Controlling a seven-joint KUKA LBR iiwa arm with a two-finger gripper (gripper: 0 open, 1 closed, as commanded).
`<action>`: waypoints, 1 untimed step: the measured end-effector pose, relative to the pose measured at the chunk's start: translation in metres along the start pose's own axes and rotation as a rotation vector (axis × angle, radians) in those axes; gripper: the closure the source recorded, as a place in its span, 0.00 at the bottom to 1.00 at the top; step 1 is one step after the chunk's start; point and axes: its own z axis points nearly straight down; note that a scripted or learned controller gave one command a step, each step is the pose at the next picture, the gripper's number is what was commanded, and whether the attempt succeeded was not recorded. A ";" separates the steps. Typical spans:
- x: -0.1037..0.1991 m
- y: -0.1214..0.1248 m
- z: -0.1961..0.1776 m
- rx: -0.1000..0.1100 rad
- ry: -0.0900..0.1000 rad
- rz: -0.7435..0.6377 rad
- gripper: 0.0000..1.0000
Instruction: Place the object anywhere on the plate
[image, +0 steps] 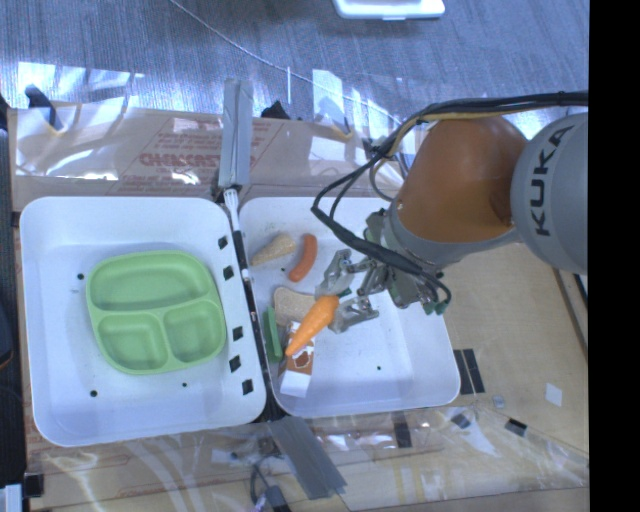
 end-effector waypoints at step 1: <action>-0.022 0.080 0.004 -0.002 0.001 -0.282 1.00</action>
